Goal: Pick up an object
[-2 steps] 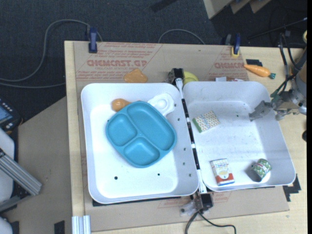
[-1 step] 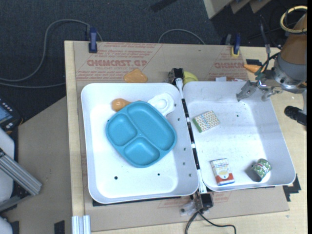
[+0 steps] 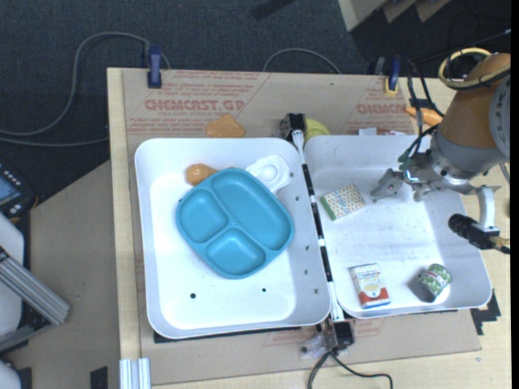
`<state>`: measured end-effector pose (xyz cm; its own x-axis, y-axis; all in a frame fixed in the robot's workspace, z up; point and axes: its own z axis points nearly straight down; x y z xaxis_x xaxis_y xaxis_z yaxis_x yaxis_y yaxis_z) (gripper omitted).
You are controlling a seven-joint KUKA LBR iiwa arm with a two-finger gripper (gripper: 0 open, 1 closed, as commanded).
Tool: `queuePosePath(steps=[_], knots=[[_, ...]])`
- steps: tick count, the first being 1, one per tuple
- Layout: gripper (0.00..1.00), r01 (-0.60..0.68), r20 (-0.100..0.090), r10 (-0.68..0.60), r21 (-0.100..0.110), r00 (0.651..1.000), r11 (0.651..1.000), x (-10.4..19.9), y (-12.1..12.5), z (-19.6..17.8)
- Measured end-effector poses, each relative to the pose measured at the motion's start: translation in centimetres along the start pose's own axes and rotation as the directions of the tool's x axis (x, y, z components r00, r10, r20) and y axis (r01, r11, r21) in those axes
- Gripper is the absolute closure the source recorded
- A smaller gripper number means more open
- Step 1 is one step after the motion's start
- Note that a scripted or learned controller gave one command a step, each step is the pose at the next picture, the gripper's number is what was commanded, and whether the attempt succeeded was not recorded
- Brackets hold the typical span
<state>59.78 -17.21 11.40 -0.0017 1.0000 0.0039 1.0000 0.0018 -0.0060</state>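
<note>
1. Claw (image 3: 397, 183) low over the upper part of the right bin (image 3: 474, 294), at the end of the grey and orange arm (image 3: 470, 128); whether spread or shut, cannot tell from this slant. Nothing seen gripped.
2. Nearest candidate: a small flat green-patterned packet (image 3: 341, 202), just beside the claw toward the left, lying flat on the bin floor near the divide between bins.
3. Further from the claw, toward the near edge of the same bin: a small red and white box (image 3: 370, 285), and a little apart from it a crumpled green wrapped item (image 3: 433, 282).
4. Well apart, across the divide in the left bin (image 3: 162, 298): a blue sectioned tray (image 3: 235, 221), with an orange lump (image 3: 199, 173) and a white piece (image 3: 270, 170) at its far side.
5. Step in hand, by judgement: approach, no pick made yet.
6. Next move likely calls for a short shift left to centre over the packet, then a straight descent; a thin flat packet gives little edge to pinch, so a slip or empty close seems a real risk.
</note>
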Motion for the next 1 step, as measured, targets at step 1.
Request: queuePosePath(steps=[1], knots=[[0.0, 0.007, 0.002, -0.007, -0.012, 1.0, 1.0, 6.71, 7.2, 2.79]])
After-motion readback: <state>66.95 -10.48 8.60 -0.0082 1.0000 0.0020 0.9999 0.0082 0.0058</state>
